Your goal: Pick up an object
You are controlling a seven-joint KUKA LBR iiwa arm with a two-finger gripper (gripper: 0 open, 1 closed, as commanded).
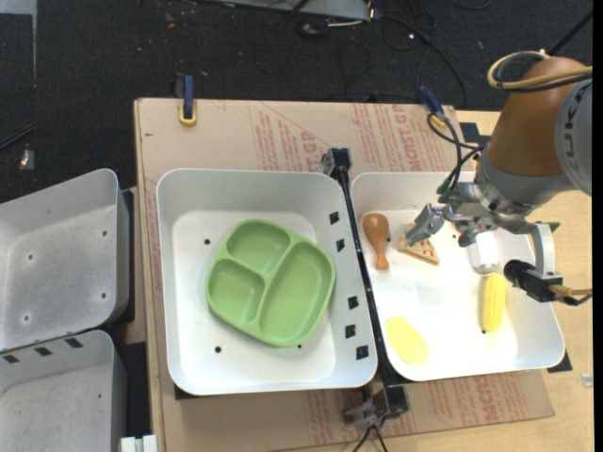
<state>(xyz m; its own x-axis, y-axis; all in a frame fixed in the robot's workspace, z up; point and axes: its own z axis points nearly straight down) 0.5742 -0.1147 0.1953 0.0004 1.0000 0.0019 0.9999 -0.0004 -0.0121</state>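
The right bin [450, 295] holds a brown drumstick-shaped toy [378, 237], a tan wedge like a pizza slice [421, 251], a yellow corn cob [492, 301] and a flat yellow oval piece [407, 340]. My gripper [426, 226] hangs low over the back of this bin, right above the upper edge of the wedge and just right of the drumstick toy. Nothing is visibly lifted in it. The corn cob lies to the right, below the wrist.
The left bin [188, 252] carries a green divided plate [271, 281]. A black divider [356, 262] runs between the bins. Grey trays [57, 243] sit off the bench at left. Cables hang from the arm over the right bin's back edge.
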